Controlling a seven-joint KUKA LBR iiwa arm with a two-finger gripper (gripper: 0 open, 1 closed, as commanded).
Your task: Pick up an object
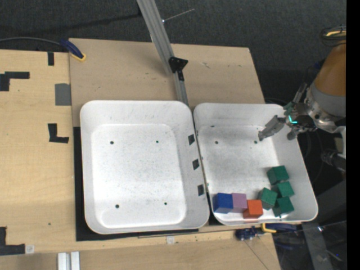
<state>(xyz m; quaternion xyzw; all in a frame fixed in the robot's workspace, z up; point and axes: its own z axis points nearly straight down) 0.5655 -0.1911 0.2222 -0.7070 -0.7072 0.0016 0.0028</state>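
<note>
Several small blocks lie in the front right corner of the right bin [236, 151]: a blue block [223, 201], a purple block [239, 200], an orange block [254, 208] and several green blocks [277, 174] stacked loosely along the right wall. My gripper [279, 131] hangs over the bin's back right corner, well behind the blocks. Its fingers [270, 127] are spread open with nothing between them. The grey arm with its orange band [332, 75] comes in from the right.
The left bin [135, 162] sits beside the right one, joined by dark clips. A slanted metal bar [160, 32] runs down to the bins' back junction. The wooden bench extends to the left, with black tape marks on it.
</note>
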